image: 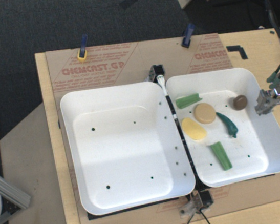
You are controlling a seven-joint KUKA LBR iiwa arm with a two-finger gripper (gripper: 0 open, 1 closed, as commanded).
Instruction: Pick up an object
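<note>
I see the gripper [265, 101] at the right rim of the right bin [251, 77], over the edge rather than over the objects. It is small and partly blurred from here, so I cannot tell how it stands, and nothing shows in its grasp.

All the candidates for picking lie in the right bin. A light green stick [188, 100] sits toward the far left of it, and just nearer is a tan round disc [205, 113]. A yellow oval piece [194, 128] lies touching or just beside the disc on its near left. A dark teal curved piece [228, 123] is to the right of the disc, and a small brown round piece [239, 102] sits farther right, near the gripper. A second green stick [220, 155] lies nearest to me, tilted.

The left bin [77, 143] sits beside it, and the two bins touch along their shared edge.
</note>
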